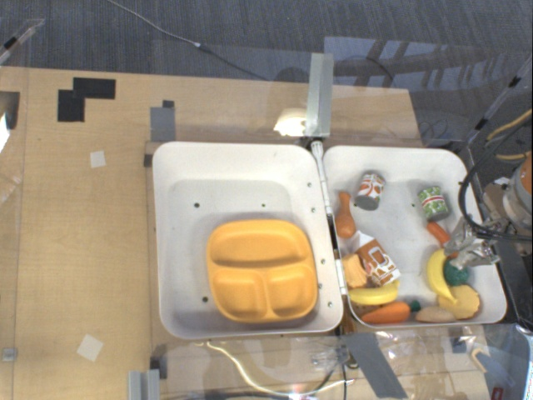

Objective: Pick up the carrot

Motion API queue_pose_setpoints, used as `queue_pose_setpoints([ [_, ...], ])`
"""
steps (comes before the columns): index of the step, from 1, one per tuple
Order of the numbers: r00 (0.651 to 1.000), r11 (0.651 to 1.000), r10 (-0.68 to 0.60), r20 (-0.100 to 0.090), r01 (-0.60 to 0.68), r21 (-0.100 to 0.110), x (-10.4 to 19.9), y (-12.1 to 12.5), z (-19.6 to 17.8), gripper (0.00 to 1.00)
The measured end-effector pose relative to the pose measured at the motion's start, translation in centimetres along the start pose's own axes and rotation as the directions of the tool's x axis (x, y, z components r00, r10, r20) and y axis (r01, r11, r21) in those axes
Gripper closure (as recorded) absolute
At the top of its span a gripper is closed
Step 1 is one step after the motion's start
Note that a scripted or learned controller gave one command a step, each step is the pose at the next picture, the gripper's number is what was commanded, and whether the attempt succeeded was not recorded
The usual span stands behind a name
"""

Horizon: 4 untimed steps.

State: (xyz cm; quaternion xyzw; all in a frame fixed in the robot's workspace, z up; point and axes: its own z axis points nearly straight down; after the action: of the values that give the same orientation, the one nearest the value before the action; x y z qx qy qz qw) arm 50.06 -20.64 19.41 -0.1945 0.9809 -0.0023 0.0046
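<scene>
Two shallow white plastic bins sit side by side on the pale wooden bench (75,248). The left bin (179,173) holds a yellow-orange plastic tray (261,268) with three compartments, lying flat toward the near side. The right bin (400,161) holds the small items.

The grey arm (508,202) reaches in from the right edge, with a glimpse of its orange band at the frame's border. Its wrist hangs over the right rim of the right bin, and the metal gripper (469,251) points down and leftward into the bin's right side. Whether anything lies between its tips cannot be told; they are small and blurred against the clutter beneath, close to a dark green piece (455,274) and the upper end of a curved yellow toy banana (437,273).

The orange toy carrot with a green end (386,312) lies on its side along the near wall of the right bin, well left of the gripper. A second yellow banana (373,294) lies just behind it, touching or nearly so, and a small orange-and-white box (379,262) stands behind that. A pale tan piece (435,314) lies just right of the carrot, beside a yellow rounded item (466,301). Farther back stand a grey-and-red can (370,188) and a green-and-white can (432,201). A brown drumstick-shaped toy (345,215) lies along the left wall, and a short orange-red piece (439,232) lies near the gripper.
</scene>
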Motion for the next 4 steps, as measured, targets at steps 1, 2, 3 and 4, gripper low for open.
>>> queue_pose_setpoints([
  [1, 0.989, 0.989, -0.151, 0.001, 0.151, -0.002, -1.3, 2.7, 2.1, 1.00],
  [2, 0.929, 0.929, -0.371, 0.002, 0.371, 0.000, -2.0, 3.6, -0.2, 1.00],
  [3, 0.826, 0.826, -0.564, 0.002, 0.564, -0.001, -0.1, 0.9, -0.4, 1.00],
  [4, 0.677, 0.677, -0.736, 0.005, 0.736, -0.003, -5.1, 3.8, 2.2, 1.00],
])
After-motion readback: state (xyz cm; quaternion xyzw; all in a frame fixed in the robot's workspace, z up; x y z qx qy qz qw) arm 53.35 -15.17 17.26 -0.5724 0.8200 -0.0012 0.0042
